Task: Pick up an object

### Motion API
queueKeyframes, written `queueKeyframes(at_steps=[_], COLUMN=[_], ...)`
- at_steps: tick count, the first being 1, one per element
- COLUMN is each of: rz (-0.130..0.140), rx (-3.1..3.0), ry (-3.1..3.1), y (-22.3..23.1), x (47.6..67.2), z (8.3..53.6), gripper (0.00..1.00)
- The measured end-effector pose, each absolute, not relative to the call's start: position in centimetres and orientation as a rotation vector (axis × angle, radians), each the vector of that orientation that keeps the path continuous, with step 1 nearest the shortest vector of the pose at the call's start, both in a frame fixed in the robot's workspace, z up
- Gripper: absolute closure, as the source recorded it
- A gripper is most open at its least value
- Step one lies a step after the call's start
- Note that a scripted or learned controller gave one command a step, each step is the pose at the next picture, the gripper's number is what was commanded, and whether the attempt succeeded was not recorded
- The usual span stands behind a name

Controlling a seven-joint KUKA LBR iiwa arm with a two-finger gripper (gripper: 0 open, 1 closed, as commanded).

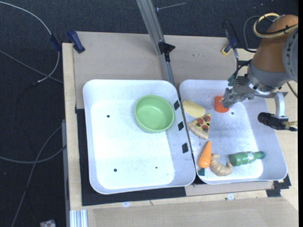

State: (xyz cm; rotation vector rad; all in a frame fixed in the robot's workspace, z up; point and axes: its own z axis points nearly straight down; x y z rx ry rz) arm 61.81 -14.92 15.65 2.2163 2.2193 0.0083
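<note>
the orange object (pixel 220 104) sits in the upper part of the right bin (pixel 265 171), near its back wall, and looks like the item the arm is going for, judging by how close the gripper (pixel 230 98) hangs to it. the risk here is a glancing contact: the gripper is just beside and partly over the object's right edge rather than centred on it, so closing could nudge it toward the yellow piece (pixel 193 109) or pinch only its rim and let it slip. it cannot be told from this view whether the fingers are apart or together. the pizza slice (pixel 200 126), carrot (pixel 205 155), croissant (pixel 221 166) and green bottle (pixel 246 158) lie well apart, lower in the same bin, and a green bowl (pixel 154 113) rests in the left bin (pixel 109 174).
</note>
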Motion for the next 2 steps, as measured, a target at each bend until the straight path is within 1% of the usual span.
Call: queueKeyframes(at_steps=[1, 2], rz=[0.012, 0.004], rx=[2.214, 2.217], ry=[2.217, 2.219], y=[-14.88, -14.86], x=[62.55, 62.65], z=[22.45, 22.01], gripper=[1.0, 1.0])
